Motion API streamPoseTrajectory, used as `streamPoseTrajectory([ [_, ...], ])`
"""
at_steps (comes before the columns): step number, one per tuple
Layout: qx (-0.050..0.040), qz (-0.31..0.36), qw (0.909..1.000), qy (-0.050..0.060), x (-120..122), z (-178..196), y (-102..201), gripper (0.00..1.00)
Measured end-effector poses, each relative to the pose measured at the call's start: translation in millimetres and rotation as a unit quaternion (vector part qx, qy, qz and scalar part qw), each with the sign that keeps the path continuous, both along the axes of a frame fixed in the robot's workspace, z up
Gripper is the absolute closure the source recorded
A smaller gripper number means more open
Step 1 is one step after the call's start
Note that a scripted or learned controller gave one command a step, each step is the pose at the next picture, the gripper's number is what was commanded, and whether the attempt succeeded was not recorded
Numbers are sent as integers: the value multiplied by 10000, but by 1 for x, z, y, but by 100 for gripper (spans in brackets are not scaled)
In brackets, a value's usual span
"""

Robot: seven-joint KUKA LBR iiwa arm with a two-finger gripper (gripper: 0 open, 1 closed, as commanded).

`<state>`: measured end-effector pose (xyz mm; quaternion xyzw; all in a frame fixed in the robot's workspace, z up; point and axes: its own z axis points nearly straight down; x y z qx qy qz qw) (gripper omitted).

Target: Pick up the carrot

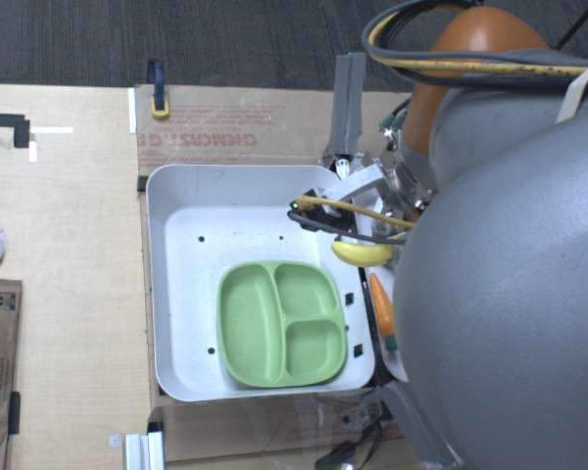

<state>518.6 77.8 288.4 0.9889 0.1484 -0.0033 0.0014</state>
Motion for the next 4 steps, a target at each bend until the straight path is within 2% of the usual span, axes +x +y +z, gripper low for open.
streamPoseTrajectory([
  [1,12,606,9982,5,-20,-73,-92,100],
  [2,25,2575,9663,9,-42,-71,-53,100],
  [3,34,3778,9259,13,-42,-72,-87,100],
  [4,28,4876,8730,4,-41,-28,-26,100],
])
